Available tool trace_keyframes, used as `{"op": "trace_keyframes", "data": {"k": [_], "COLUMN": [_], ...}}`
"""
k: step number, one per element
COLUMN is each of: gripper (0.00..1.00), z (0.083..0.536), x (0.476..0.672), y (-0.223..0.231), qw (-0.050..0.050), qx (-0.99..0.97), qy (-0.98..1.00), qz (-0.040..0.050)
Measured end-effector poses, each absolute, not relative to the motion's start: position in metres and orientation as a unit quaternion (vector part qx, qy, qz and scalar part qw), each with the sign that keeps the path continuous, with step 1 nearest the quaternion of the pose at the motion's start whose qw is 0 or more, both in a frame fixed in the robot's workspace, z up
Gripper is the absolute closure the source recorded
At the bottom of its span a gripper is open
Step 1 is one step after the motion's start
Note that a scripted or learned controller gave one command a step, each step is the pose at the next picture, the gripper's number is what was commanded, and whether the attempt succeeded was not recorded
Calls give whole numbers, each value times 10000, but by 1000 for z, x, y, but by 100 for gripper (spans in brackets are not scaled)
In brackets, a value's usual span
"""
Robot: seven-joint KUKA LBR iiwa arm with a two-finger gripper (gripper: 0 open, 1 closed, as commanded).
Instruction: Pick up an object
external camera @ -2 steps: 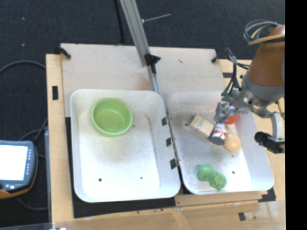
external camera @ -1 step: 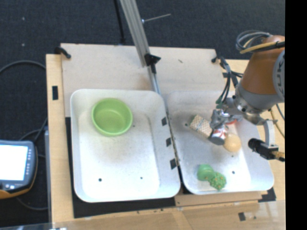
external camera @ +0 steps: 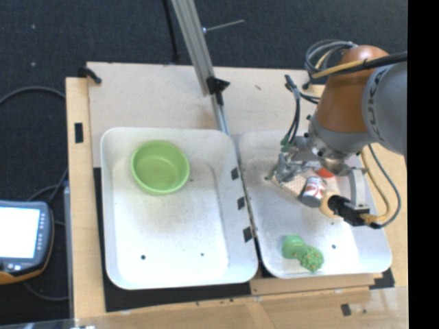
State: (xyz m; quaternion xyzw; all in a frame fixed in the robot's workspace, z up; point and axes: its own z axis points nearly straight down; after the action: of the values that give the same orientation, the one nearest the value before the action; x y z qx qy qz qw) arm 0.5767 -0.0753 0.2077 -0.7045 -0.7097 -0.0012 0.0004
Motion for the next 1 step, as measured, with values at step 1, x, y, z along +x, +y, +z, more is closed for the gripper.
{"op": "trace_keyframes", "data": {"k": [1], "gripper": [100], "z": [226], "x": [588], "y": [-19], "qw": [-3], "qx": [-7042], "qy": [-7100], "qz": [-17]}}
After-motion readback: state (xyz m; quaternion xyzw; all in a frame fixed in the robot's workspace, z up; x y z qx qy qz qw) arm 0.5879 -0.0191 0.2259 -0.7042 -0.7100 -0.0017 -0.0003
